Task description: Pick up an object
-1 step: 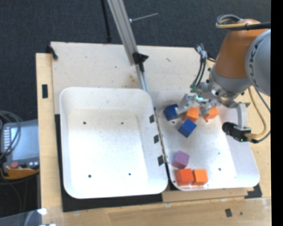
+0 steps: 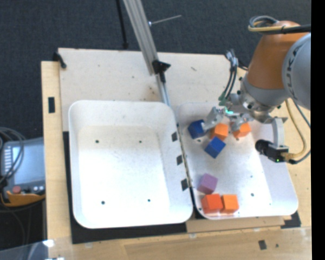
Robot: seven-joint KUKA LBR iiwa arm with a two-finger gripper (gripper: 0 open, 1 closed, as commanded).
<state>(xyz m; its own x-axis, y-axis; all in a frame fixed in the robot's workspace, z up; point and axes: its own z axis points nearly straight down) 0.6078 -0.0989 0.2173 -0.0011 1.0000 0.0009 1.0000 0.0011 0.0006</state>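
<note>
Right under the gripper point(image 2: 226, 118) sits a small orange cube point(image 2: 221, 130), tilted a touch, flat on the white bin floor. Just below it, touching its lower edge, a dark blue cube point(image 2: 215, 147) lies turned on a corner like a diamond. To the gripper's left, a second blue cube point(image 2: 196, 129) rests near the bin's wall. On the gripper's right, another orange block point(image 2: 241, 129), partly hidden. Well below the tool lies a pale purple cube point(image 2: 207, 183), and lower still two orange cubes point(image 2: 220, 203) side by side, touching.
</note>
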